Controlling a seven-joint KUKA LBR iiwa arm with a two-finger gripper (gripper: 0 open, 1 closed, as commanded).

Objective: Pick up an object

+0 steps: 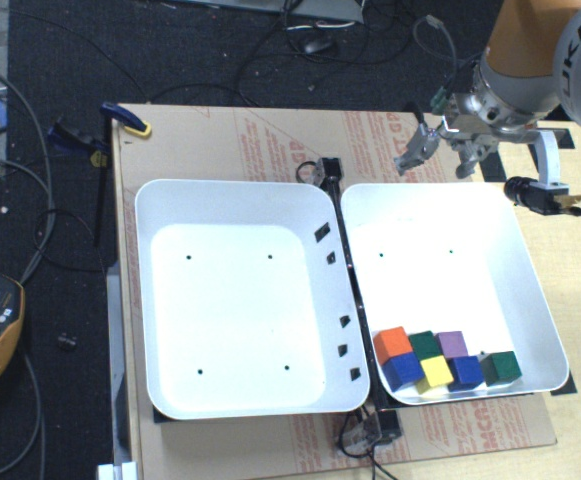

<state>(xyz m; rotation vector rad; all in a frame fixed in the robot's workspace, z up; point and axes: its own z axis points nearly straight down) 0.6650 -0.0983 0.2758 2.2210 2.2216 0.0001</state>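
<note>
My tool (440, 158) hangs above the far right part of the counter (230, 138), just beyond the far edge of the right-hand shallow white bin (530, 268). Its two grey fingers (417, 151) are spread apart with nothing between them, so I have hold of nothing. My grey arm with the orange band (530, 18) comes in from the right, over the counter's far right corner.

The things I could pick up all sit in the right-hand bin, crowded against its near edge. An orange cube (392, 342) is at the left end of the group, with a blue cube (402, 370) touching it on the near side. Next to them are a dark green cube (424, 345) and, on its near side, a yellow cube (436, 371). Further right are a purple cube (452, 343), a second blue cube (467, 370), and a green cube (501, 367) at the right end, near the bin's near right corner. The cubes are well apart from my tool, on the opposite side of the bin.

The left-hand shallow white bin (170, 208) lies beside the right one, their inner walls nearly touching. A yellow and blue clamp (127, 120) grips the counter's far left corner.
</note>
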